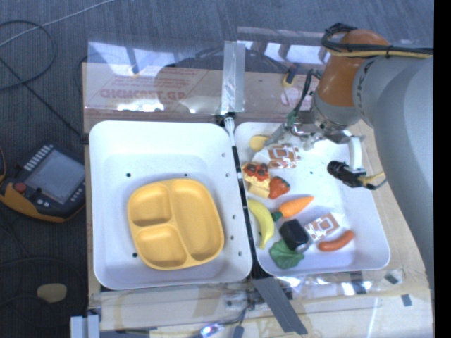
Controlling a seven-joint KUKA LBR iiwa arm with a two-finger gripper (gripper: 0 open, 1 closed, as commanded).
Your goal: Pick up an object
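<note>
Fingers — can't tell open or shut; gripper (301, 131) hovers just above small patterned packet (283, 158) — light, flat, probably slippery; pinch its edges.

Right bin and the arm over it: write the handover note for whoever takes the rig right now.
Gripper: low over the far end of the right bin, near the patterned packets; whether it grips anything cannot be told.
Right bin holds: banana, carrot, strawberry, sausage, a black item on a green leafy piece, another patterned packet.
Left bin: a yellow divided plate.
Done: arm is in position over the right bin.
Left: nothing seen lifted; the pick remains to be made and checked.
</note>
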